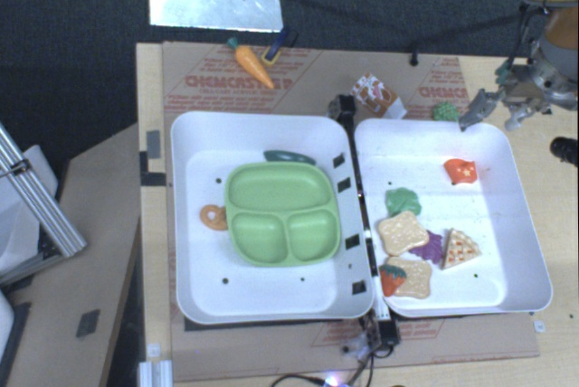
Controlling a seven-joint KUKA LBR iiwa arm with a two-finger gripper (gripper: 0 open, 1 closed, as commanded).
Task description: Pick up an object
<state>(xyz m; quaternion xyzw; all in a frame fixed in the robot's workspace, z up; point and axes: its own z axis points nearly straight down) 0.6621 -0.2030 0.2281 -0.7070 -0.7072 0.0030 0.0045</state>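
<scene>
Though above right bin [517,195], tool [496,111] unladen.

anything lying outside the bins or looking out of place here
Yes. A toy carrot, a small red-and-white packet and a green piece lie on the cardboard behind the bins, outside them.

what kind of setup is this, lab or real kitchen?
Most likely a robot lab bench, not a kitchen: two white bins side by side on cardboard, toy food such as a plastic carrot, and the arm's hand above the right bin's corner.
</scene>
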